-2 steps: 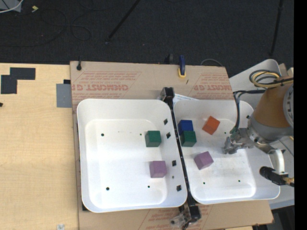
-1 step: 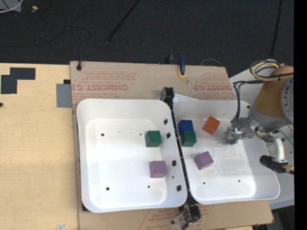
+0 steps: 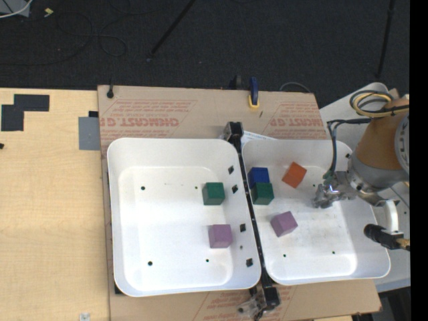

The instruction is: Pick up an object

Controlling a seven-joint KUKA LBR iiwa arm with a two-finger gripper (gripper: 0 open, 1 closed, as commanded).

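Note:
The left bin (image 3: 127, 179) holds a green cube (image 3: 213, 193) and a purple cube (image 3: 220, 235). In the right bin (image 3: 321, 266) lie a blue cube (image 3: 259, 176), a green cube (image 3: 263, 193) touching it, an orange cube (image 3: 294, 174) and a purple cube (image 3: 283, 223). My gripper (image 3: 325, 197) hangs low over the right side of the right bin, to the right of the orange cube and apart from it. Nothing shows between its small metal fingers.
A black divider rail (image 3: 245, 199) runs between the two bins. The arm's grey body with its orange band (image 3: 381, 149) covers the right bin's far right edge. Cardboard (image 3: 167, 116) lies under both bins, with a blue clamp (image 3: 253, 91) at the back.

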